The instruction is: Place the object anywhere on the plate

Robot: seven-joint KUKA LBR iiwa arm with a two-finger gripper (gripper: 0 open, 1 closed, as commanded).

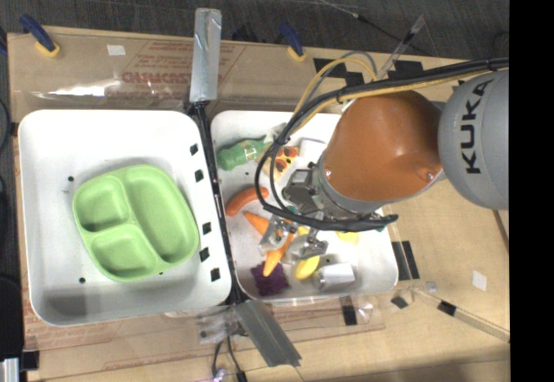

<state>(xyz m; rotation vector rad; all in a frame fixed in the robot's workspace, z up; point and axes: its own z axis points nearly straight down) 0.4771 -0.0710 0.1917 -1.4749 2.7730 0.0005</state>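
Note:
A light green divided plate lies in the left white bin. Toy objects fill the right bin: a green bottle, an orange curved piece, an orange wedge, a purple lump, a yellow piece and a white block. My gripper hangs low over the middle of the right bin, just above the orange and yellow pieces. The wrist's orange band hides the bin's right half. Whether any object sits in the gripper is unclear.
A raised divider wall with black clips separates the two bins. Yellow and black cables loop from the wrist over the back of the right bin. A grey bar stands behind the divider.

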